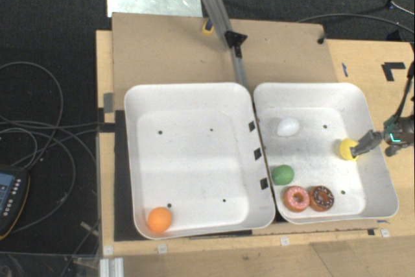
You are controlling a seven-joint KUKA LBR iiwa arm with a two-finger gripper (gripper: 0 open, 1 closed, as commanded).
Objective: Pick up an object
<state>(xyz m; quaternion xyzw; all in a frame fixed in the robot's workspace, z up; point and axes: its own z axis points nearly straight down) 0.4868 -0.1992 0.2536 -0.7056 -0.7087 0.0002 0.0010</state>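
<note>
Our tool [358,147] sits at the right bin's [382,198] right wall, touching the yellow ball [347,149]; whether it grips the ball, we cannot tell. The ball looks light, smooth and likely to roll, so we would pinch across its middle. The arm [401,134] reaches in low from the right.

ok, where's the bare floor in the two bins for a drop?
Left bin: nearly all bare, bordered only by the orange ball in its near-left corner. Right bin: a free strip along the far wall, behind the white object. Crowded near the front: green ball, pink donut, chocolate donut. Yellow object and tool occupy the right side.
</note>
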